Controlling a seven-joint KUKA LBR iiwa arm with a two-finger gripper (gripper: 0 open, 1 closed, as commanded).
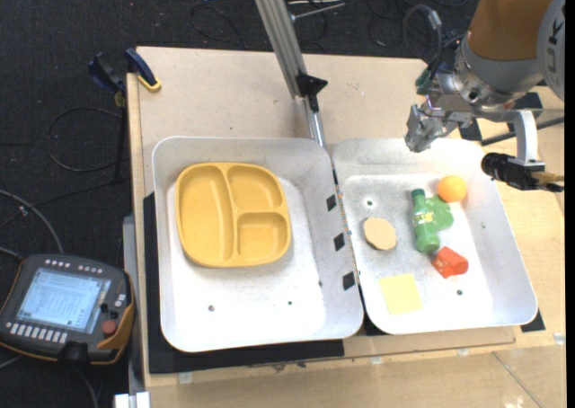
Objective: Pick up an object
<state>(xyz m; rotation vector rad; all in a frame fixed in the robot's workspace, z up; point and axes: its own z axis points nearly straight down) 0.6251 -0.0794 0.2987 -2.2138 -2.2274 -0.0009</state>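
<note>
Five objects lie in the right bin (503,244): bottle (426,220), orange ball (452,188), red block (450,261), tan disc (380,235), yellow square (400,293); jaws' state unclear.

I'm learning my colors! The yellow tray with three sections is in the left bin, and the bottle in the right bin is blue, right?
Almost. The camera view shows the bottle in the right bin is green, not blue. The yellow tray with three sections is in the left bin.

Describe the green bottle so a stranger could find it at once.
Look at the right-hand white bin. Near its middle, the green bottle lies on its side, cap toward the far rim. It is the only green item, between the tan round piece and the orange ball.
</note>
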